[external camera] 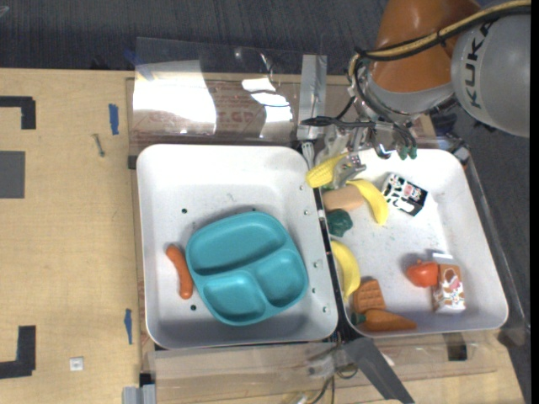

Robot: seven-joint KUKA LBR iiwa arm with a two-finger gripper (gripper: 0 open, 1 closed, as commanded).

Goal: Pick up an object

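Progress looks partial from the camera view: the gripper [347, 165] is down at the far left corner of the right bin [480, 225], right over a yellow banana [369, 195] whose upper end lies under the metal parts, and the pick itself appears not yet finished. Whether the fingers are spread or pressed on the fruit, I cannot tell, because the wrist hardware and cables cover that spot; so the banana cannot be counted as held. It seems to rest partly on a tan block [344, 200] near the divider between the bins. Other candidates lie in the same bin: a dark green piece [339, 222] just beside the block, a second banana [345, 263] along the left wall, an orange carrot-like item [383, 317] at the near edge, a red tomato-like toy [423, 273] touching a small carton [450, 288] towards the near right corner, and a black and white packet [404, 194] near the far side. The left bin [160, 175] holds a teal divided plate [246, 265] in its middle with an orange sausage-shaped toy [180, 271] just beside it on the left. Judging by this, the approach is done; what remains is a sure closing on the banana and a lift clear of the bin.
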